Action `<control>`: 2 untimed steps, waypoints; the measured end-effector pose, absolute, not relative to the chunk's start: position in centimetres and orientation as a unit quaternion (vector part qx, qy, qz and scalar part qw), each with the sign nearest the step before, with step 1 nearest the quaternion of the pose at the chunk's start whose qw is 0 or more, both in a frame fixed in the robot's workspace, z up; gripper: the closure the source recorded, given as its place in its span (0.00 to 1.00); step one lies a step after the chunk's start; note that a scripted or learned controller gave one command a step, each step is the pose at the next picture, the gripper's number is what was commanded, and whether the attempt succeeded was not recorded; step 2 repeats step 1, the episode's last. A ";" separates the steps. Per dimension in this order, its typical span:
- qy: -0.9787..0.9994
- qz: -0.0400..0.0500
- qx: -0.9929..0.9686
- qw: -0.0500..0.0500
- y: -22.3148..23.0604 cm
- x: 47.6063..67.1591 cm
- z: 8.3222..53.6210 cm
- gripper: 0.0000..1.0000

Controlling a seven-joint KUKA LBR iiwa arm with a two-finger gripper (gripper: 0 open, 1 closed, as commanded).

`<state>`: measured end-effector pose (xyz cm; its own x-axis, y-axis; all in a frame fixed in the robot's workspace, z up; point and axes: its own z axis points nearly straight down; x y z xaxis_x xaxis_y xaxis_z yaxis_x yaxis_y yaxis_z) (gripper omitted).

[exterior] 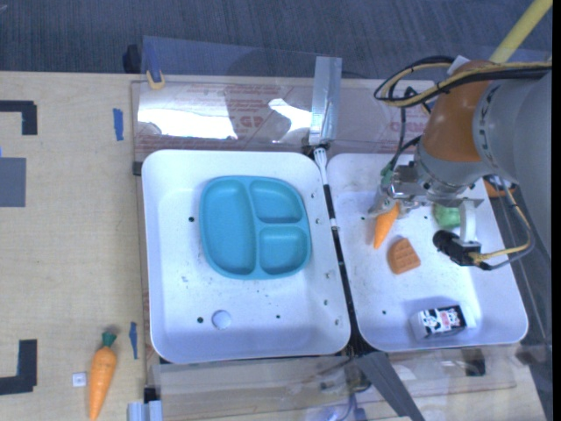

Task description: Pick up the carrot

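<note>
Currently the gripper (pixel 396 200) is positioned low over the upper left part of the right bin (pixel 493 298), close to the divider between the bins. Its state cannot be told: the grip point is blocked by the wrist.

The carrot (pixel 384 227) is seen in the right bin, tilted, thick end up and touching the gripper tip, pointed end down-left. Whether it is actually gripped cannot be confirmed.

Other items in the right bin:
- an orange wedge-shaped piece (pixel 403 256) is located just beside the carrot, lower right of it, apart from it.
- a green item (pixel 449 216) is partly hidden under the arm, to the right of the carrot.
- a small black-and-white carton (pixel 438 320) is laid on its side near the front edge; its print is too small to be read.

A blue divided plate (pixel 216 226) with three compartments is placed in the middle of the left bin (pixel 166 261).

A second carrot (pixel 102 377) with a green top is laid on the bench, outside the bins, at the front left.

Reddish lettering is visible on the clear panel (pixel 228 117) behind the left bin, but it is washed out by glare and cannot be read.
</note>
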<state>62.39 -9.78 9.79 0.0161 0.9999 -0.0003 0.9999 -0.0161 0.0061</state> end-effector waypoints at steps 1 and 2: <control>0.662 0.006 0.750 0.004 -1.3 65.0 24.9 1.00; 0.662 0.006 0.750 0.004 -1.3 65.0 24.9 1.00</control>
